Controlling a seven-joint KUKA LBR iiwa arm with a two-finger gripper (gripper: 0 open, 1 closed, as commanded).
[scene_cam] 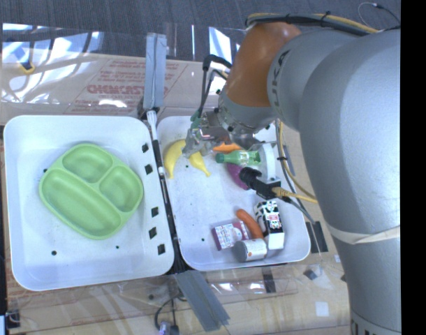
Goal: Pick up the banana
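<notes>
Two yellow bananas lie in the far left part of the right bin [199, 218]: one banana [172, 156] curves near the bin's left wall, and a smaller banana [200, 162] lies just to its right. My gripper [197, 139] hangs at the back of that bin, right above the smaller banana and beside the larger one. The arm's wrist hides much of the gripper. I see nothing between its fingers.
The left bin [31, 257] holds a green divided plate [91, 190]. In the right bin lie a green bottle [239, 158], a small carrot [227, 146], a purple eggplant [242, 176], a sausage [249, 222], a red packet [228, 234], a can [251, 249] and a milk carton [272, 222].
</notes>
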